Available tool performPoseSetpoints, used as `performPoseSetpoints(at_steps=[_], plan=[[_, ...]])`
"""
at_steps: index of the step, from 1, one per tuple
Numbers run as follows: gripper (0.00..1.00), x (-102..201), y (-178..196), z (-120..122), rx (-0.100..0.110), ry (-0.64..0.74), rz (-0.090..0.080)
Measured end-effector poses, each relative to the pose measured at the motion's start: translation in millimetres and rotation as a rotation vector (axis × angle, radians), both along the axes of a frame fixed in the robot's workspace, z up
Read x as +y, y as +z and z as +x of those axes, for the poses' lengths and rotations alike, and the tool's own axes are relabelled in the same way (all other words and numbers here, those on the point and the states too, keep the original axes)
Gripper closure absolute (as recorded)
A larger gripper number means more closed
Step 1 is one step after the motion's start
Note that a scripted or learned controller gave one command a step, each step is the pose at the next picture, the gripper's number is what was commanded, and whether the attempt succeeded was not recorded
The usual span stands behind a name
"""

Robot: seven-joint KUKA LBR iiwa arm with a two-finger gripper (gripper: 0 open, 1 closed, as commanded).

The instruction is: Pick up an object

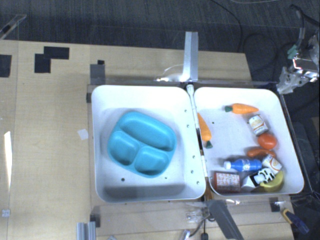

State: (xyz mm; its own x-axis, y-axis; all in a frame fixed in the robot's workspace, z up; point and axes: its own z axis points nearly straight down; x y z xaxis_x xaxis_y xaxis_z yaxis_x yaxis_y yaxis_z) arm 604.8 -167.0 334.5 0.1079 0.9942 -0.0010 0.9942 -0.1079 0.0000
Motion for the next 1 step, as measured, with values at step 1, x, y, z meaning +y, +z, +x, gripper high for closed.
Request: performPoseSetpoints(at_steps=[1], plan=[[1.0,2.9,5.3,18.0,0.001,-0.237,-0.001]])
